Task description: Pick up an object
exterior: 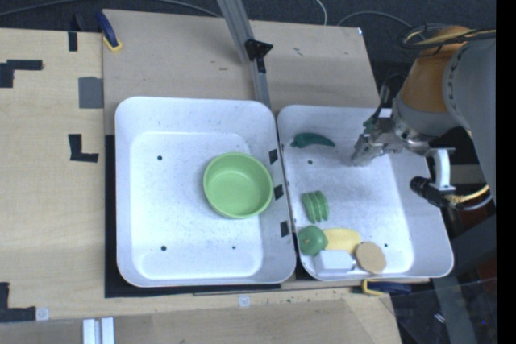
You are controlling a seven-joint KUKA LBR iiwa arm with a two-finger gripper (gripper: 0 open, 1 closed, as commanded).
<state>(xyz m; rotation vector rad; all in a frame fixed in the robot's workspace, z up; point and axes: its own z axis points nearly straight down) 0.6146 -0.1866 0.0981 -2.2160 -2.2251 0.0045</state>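
We judged the task barely begun: nothing had been lifted, and every object lay on a bin floor. The gripper point(364, 154) hung low over the upper part of the right bin point(419, 209), near its far right wall, and we saw nothing between its fingers; whether they stood apart or together we could not tell. The nearest candidate was a dark green curved piece point(313, 141), shaped like a pepper or bean pod, lying flat just to the gripper's left, apart from it. Farther down the same bin lay a ribbed light green item point(315, 206), then a cluster against the near wall: a green round object point(312, 238), a yellow banana-like piece point(342, 238), a white block point(335, 260) and a tan disc point(371, 257), touching or nearly so. The left bin point(153, 197) held a light green bowl point(237, 185), upright, near its middle. Choosing, closing on and raising an object all remained.
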